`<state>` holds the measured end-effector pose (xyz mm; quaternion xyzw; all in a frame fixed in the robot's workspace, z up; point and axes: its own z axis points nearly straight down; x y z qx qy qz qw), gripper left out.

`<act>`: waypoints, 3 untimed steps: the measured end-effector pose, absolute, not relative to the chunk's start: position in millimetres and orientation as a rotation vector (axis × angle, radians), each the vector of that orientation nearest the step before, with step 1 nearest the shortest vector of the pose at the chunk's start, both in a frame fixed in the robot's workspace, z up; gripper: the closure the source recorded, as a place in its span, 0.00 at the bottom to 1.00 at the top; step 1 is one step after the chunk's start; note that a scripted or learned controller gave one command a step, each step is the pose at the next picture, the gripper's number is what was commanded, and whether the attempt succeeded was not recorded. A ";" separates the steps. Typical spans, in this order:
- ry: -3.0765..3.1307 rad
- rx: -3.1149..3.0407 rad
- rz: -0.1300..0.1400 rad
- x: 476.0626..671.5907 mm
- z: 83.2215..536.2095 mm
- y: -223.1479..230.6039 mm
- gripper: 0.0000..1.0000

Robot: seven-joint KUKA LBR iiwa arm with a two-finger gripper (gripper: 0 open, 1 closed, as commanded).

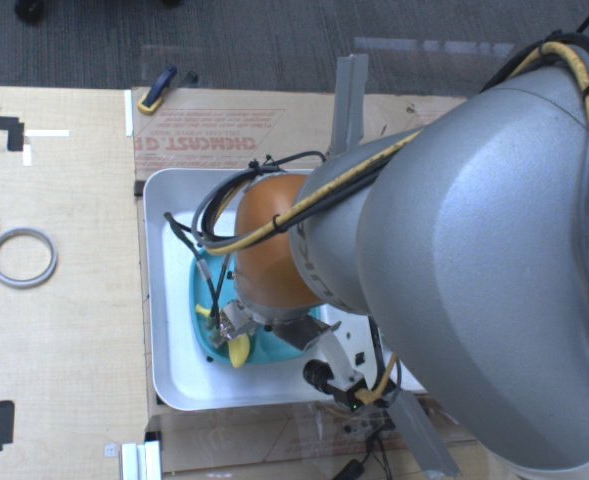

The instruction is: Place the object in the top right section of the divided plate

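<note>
A teal divided plate (202, 298) lies in the white bin (164, 268), mostly hidden under my arm. Only its left rim and a bottom strip show. A small yellow object (238, 350) sits at the plate's lower edge, right below the wrist. The gripper (229, 330) hangs low over that spot, and the orange band (269, 238) and grey arm cover most of it. A second bit of yellow shows at the plate's left side near the wrist.
A roll of tape (21, 256) lies on the wooden bench at left. A blue and yellow tool (157, 89) rests on the cardboard sheet behind the bin. Black and yellow cables loop over the wrist. The big grey arm fills the right half.
</note>
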<state>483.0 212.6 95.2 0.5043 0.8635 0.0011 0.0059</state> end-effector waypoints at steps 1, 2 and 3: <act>2.916 1.157 0.015 479.6 95.0 168.1 1.00; 3.110 0.400 -0.007 481.2 93.4 188.0 1.00; 3.130 0.054 -0.030 486.8 93.2 209.9 1.00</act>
